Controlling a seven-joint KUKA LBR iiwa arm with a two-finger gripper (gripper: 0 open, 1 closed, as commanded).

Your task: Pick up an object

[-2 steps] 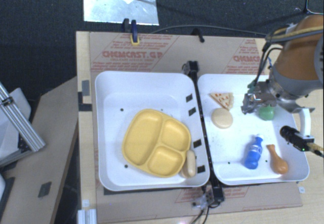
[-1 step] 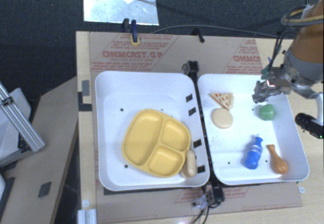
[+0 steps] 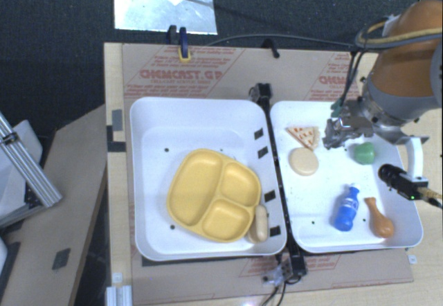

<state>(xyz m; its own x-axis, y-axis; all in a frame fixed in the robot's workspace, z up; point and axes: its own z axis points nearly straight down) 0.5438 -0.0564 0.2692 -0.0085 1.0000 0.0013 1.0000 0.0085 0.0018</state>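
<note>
Overhead view of my workspace. The gripper (image 3: 335, 133) hangs over the right bin (image 3: 304, 235), beside the pizza slice (image 3: 303, 136); I cannot tell whether it is apart or together, and nothing visible sits in it. Candidate objects in this bin: a round beige disc (image 3: 303, 161) just below the slice, a green object (image 3: 363, 153), a blue bottle (image 3: 346, 209) and an orange drumstick (image 3: 378, 219). The left bin (image 3: 149, 159) holds a yellow divided tray (image 3: 213, 194) with a tan piece (image 3: 259, 223) at its lower right edge.

Overhead slant onto both bins (image 3: 208, 107)
</note>
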